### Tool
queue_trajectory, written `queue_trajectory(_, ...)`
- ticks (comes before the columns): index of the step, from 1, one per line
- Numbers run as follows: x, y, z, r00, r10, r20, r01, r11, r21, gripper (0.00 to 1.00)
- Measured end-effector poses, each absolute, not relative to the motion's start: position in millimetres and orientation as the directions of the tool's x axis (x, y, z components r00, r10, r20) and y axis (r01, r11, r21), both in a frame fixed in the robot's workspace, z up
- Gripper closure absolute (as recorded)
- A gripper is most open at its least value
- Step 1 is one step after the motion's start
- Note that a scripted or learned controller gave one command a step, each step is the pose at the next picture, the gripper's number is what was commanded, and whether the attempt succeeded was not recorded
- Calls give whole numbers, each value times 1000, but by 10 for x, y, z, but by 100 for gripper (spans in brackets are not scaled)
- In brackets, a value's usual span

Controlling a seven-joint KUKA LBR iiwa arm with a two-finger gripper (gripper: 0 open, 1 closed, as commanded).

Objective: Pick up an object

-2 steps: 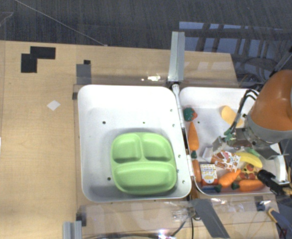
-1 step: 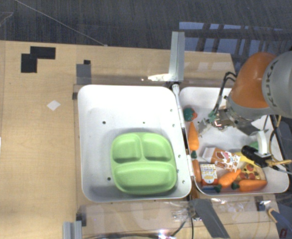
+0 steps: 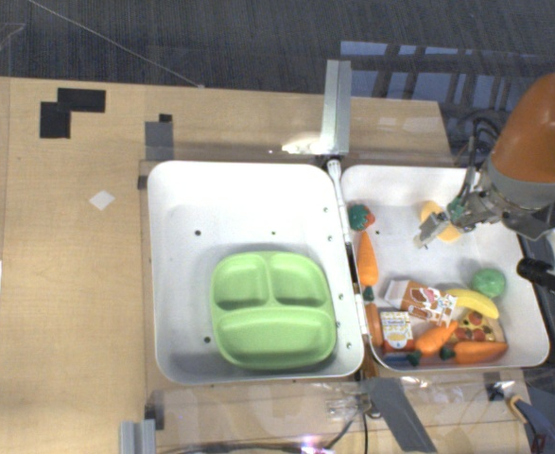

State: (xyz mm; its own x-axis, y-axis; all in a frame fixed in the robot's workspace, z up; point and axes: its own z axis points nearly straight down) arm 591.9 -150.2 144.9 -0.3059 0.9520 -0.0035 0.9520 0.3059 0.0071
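A: The arm's two-finger pincer (image 3: 435, 229) hangs right over a small yellow plastic piece (image 3: 444, 223); whether it grips, I cannot tell

B: Misaligned, it may nudge the piece aside, closing on nothing

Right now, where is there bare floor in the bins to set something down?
Left bin: bare above and left of the green plate. Right bin: bare middle, between gripper and the juice boxes. Its near edge is crowded with toy food.
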Motion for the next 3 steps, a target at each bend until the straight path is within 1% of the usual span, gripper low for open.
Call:
queue_trajectory(1,5589,-1797,1133,-234,972,-2,972,234,6,0)
queue_trajectory(2,6156,-2006,1183,-273,962,-4,962,273,8,0)
queue_trajectory(3,6320,-2026,893,-281,960,-6,960,281,10,0)
